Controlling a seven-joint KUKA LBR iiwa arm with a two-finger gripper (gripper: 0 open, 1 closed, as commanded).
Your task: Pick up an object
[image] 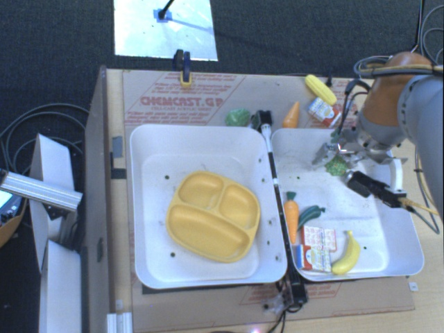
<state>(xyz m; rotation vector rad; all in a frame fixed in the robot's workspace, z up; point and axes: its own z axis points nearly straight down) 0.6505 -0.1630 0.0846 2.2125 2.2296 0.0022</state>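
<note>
Cardboard (208,97), printed with red lettering, covers the bench nearest the lens, and the two white bins sit on it side by side; beyond it lie dark carpet, a pale square sheet (164,19) and, at the left, loose black cables (41,127) and white boxes (55,255).

Left bin (149,200) bears a yellow divided tray (213,215). Right bin (399,245) bears a toy carrot (291,214) by its left wall, long axis running near to far, green top at the far end. Just right of it lies a dark green vegetable (310,214), then a printed card packet (318,248) with a banana (347,254) touching its right edge, the banana's long axis slanting up to the right.

Behind the bins rest a green leafy toy (238,117), a second carrot (291,115), a yellow corn cob (320,89) and a small red and white carton (322,109).

Gripper (338,156) sits low at the far side of the right bin, right at a small green broccoli-like piece (337,166). Whether its jaws are apart or closed, and whether they grasp that piece, cannot be told: the metal parts blur together. The arm (399,106) is cut off by the right border.
</note>
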